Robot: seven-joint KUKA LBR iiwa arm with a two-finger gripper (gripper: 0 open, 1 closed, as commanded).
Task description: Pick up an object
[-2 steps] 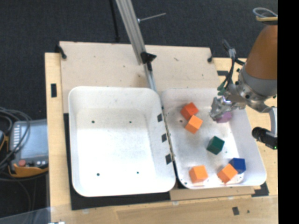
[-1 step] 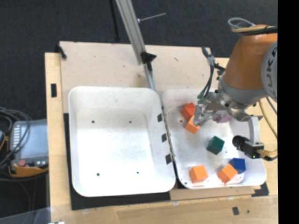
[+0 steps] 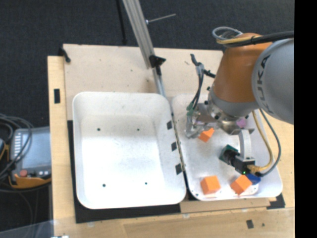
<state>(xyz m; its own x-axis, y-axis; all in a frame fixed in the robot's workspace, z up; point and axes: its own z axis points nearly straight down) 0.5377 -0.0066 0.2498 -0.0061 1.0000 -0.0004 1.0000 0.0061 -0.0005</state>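
My gripper (image 3: 195,126) hangs low over the upper left part of the right bin (image 3: 267,191), under the orange wrist band. A small orange block (image 3: 206,134) lies right beside the gripper's tip, partly hidden by it; whether it is held cannot be made out. Two more orange blocks rest near the bin's front wall, one at the front middle (image 3: 210,185) and one at the front right (image 3: 240,184). A blue piece (image 3: 254,179) touches the front right block. A small pink piece (image 3: 241,123) peeks out from under the arm.
The left bin (image 3: 79,133) stands beside the right one, sharing a middle rim. A slanted metal rail (image 3: 140,29) rises from the bench behind the bins. A black unit with a green light (image 3: 234,158) and cables hangs from the arm over the right bin.
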